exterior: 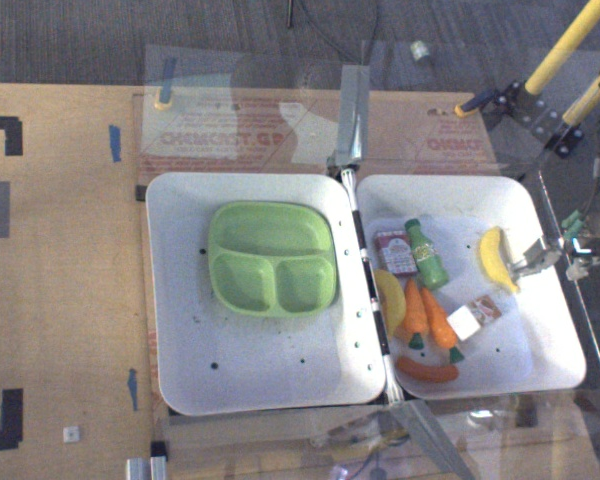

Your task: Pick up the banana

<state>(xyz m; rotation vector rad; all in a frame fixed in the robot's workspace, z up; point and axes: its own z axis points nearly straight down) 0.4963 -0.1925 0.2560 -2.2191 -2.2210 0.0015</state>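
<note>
Pale wooden bench [70,268] below a strip of grey carpeted floor [130,8], with a dark cable [365,13] looping across the carpet near the top edge. Blue tape strip [114,143] stuck to the wood at far left, black tape marks beside it. Two yellow poles [570,33] slanting in from the top right corner, joined at a black clamp.

Left bin [180,368]: carries a green divided plate [272,258], set toward the upper middle, one wide compartment above two smaller ones.

Right bin [540,348]: crowded on its left half.
- Dark red box [394,252] just beside a green bottle [427,255], both lying flat.
- Yellow fruit-shaped piece [390,300] against the bin's left wall.
- Two carrots [415,311] and [441,325] side by side, touching, green ends pointing down.
- Small white-and-brown carton [475,317] to the right of the carrots.
- Red-orange sausage-like piece [427,370] near the bottom wall.

Banana [493,256]: lies on the floor of the right bin, in its upper right part, apart from the cluster, long axis roughly top to bottom, curve bulging left.

Gripper [533,260]: reaches in from the right rim at the banana's height, grey metal tip right against the fruit's right side or just short of it; cannot tell which. Spread or pressed together: impossible to tell from this angle. Not clearly gripping the banana.
</note>
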